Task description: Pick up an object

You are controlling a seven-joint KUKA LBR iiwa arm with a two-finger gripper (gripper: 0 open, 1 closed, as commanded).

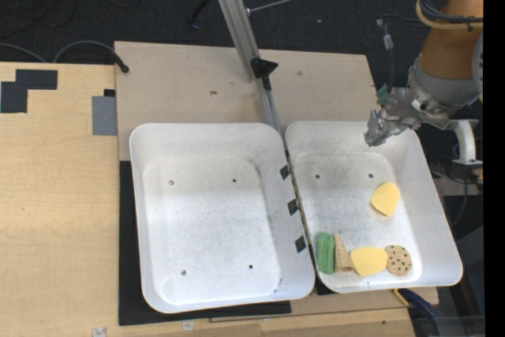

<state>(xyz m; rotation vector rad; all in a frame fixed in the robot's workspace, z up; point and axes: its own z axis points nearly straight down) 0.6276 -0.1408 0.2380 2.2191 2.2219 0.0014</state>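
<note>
Gripper, its open-or-closed state impossible to tell, hangs over the right bin's upper rim, with the nearest object, a yellow piece, lying just below it toward the frame's lower right.

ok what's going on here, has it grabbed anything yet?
Not yet. The gripper hangs over the far rim of the right bin, with nothing visible between its fingers. All the items lie in that bin: a yellow piece mid-bin, and along the near edge a green piece, a tan wafer-like piece, a second yellow piece and a chocolate-chip cookie. None of them is touched.
</note>
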